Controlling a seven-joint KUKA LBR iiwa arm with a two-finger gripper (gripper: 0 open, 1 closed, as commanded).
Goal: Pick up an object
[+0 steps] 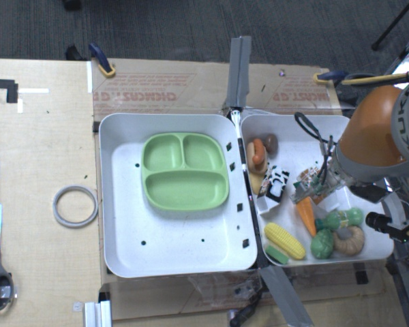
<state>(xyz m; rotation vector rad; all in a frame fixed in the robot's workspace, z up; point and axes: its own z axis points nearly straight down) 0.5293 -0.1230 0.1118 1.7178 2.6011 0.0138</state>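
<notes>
The hand (312,184) hangs low inside the right bin (286,122), and whether it is open or closed cannot be told from this angle. Directly below its tip lies a toy carrot (306,216), apparently just touching or very near it. To its left sit a black-and-white cow figure (275,183) and, beyond that, a hot dog (257,154). Farther down lie a corn cob (285,241), a green pepper-like piece (322,245) and a tan squash (348,240). Well to the left, the other bin (123,247) holds 1 green 3-compartment plate (185,172). On the table (34,148) lies a grey ring (75,205).
</notes>
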